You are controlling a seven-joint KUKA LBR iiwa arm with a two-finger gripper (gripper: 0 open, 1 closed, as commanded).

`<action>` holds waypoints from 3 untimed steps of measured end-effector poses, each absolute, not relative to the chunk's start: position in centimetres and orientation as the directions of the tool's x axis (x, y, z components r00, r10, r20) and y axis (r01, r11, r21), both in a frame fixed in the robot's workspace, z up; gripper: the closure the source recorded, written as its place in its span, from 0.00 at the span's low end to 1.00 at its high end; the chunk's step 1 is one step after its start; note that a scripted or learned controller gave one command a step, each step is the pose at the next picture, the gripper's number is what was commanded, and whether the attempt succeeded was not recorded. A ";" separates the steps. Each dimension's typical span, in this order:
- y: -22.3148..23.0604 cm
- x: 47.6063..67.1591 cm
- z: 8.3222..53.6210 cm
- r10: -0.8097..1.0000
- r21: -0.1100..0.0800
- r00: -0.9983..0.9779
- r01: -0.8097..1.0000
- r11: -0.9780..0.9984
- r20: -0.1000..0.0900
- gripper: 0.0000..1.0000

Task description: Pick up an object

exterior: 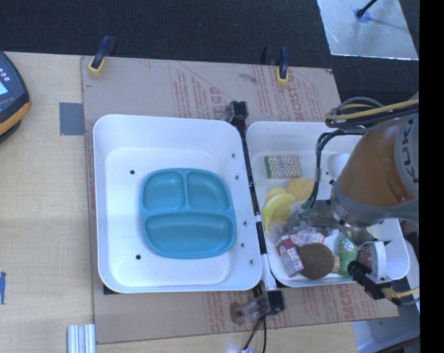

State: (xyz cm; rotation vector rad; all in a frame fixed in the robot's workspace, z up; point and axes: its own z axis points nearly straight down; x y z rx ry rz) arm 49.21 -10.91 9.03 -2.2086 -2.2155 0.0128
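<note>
The wooden bench (pixel 38 219) carries a cardboard sheet (pixel 192 94), held at its far edge by two clamps (pixel 98 56). On that sheet sit the left bin (pixel 119 271) and, touching it, the right bin (pixel 260 134). Left of the sheet lies an orange-rimmed pendant (pixel 0 87).

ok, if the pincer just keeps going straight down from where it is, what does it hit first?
Probably the crumpled wrapper pile in the right bin, next to the brown round item. Depth is unclear from this slanted view.
</note>
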 end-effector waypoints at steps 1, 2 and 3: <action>-9.7 56.5 9.2 1.000 0.002 -0.008 1.000 0.008 0.000 0.00; -9.9 62.1 9.2 1.000 0.002 -0.006 1.000 0.006 -0.001 0.00; -9.4 65.8 9.3 1.000 0.001 -0.006 1.000 0.006 0.000 0.00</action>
